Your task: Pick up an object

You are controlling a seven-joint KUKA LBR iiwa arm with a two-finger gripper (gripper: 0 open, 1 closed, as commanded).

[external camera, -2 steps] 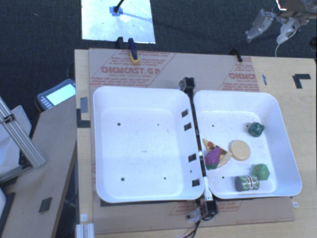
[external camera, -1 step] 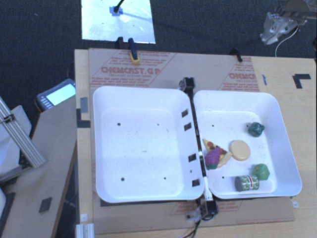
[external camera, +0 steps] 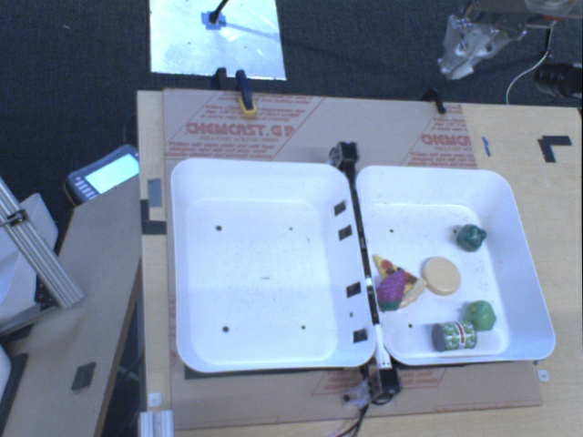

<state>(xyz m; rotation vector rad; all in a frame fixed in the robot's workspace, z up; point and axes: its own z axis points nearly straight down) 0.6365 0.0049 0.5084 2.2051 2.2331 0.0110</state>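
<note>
Nearest the front of the right bin (external camera: 524, 235) lies a small can (external camera: 454, 336) on its side, with a green ball (external camera: 479, 315) just beside it toward the right wall. A little further in, hard by the divider, sits a purple toy (external camera: 393, 289) resting on a slice of something yellow and red (external camera: 397, 274), and touching that slice's right edge is a tan disc (external camera: 442, 276). Beyond them, apart from the rest, is a dark teal lump (external camera: 470, 237). The left bin (external camera: 182, 244) has only its bare white floor. Far back, past the bench edge and well away from all of this, the gripper (external camera: 467, 45) hangs high over the dark carpet — whether it is spread or closed I cannot tell from here, and nothing is seen in it. So as I judge it the pick has not begun: every candidate lies in the right bin, and the reach, the descent, the grasp and the lift are all left to do.
</note>
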